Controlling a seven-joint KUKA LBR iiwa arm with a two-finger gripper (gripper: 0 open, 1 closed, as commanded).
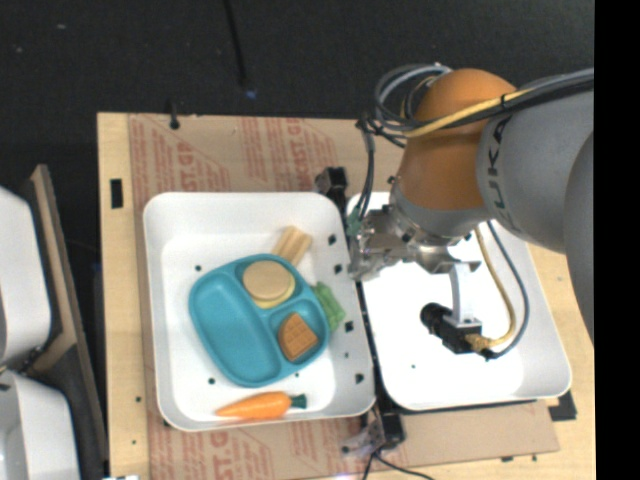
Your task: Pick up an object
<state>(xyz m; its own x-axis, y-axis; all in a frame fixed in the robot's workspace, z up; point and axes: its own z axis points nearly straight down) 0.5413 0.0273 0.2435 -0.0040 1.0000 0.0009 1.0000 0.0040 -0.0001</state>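
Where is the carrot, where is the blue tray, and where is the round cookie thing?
carrot (255, 405): camera view, middle of its orange body.
blue tray (228, 326): camera view, the bare big compartment.
round cookie (269, 281): camera view, centre of its flat tan top.

I can't tell the gripper's (365, 248) state under the wrist, and the tray (240, 318) half hides a green thing (331, 306).

Left bin (170, 268): blue divided tray (235, 333) occupying the centre; carrot (262, 405) lying along the near wall; open floor remaining at far-left corner. Right bin (520, 368): arm (470, 158) overhanging; near floor lying open.
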